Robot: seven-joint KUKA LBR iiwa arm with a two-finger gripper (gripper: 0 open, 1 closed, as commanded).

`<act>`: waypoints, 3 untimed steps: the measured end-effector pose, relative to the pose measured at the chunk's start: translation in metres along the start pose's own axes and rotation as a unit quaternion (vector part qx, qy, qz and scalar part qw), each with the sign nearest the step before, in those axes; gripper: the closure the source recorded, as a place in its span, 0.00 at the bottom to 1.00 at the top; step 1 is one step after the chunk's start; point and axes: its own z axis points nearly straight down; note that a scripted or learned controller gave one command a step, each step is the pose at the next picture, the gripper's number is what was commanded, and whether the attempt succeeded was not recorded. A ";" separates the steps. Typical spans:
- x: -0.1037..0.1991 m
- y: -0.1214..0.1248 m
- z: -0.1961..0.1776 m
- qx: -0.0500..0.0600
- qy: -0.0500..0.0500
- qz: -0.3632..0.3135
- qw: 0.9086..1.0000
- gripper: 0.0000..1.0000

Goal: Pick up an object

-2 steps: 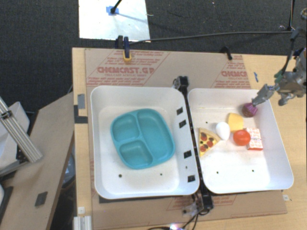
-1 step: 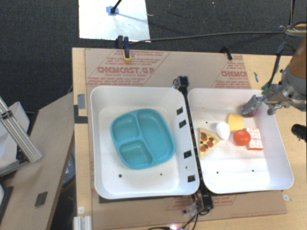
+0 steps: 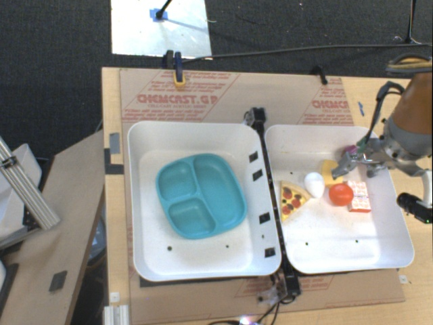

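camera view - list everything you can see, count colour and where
white bins: two, white, side by side on the bench
divided plate: one, teal, in the left bin
pizza slice: one, yellow with red spots, right bin by the divider
egg: one, white, right bin, beside the pizza slice
tomato: one, red-orange, right bin
packet: one, white and red, right of the tomato
yellow piece: one, yellow, behind the egg
arm: one, grey with orange band, over the right bin
gripper: one, metal, above the yellow piece

The arm [image 3: 411, 114] runs off the right edge; claw [image 3: 353, 160] fingers unclear.
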 end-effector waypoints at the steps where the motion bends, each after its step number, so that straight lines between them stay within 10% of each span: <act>1: 0.003 0.001 0.062 -0.001 0.000 0.000 1.000 0.00; 2: 0.003 0.002 0.048 -0.003 -0.001 0.000 1.000 1.00; 3: -0.003 0.009 -0.013 -0.005 -0.002 -0.001 1.000 1.00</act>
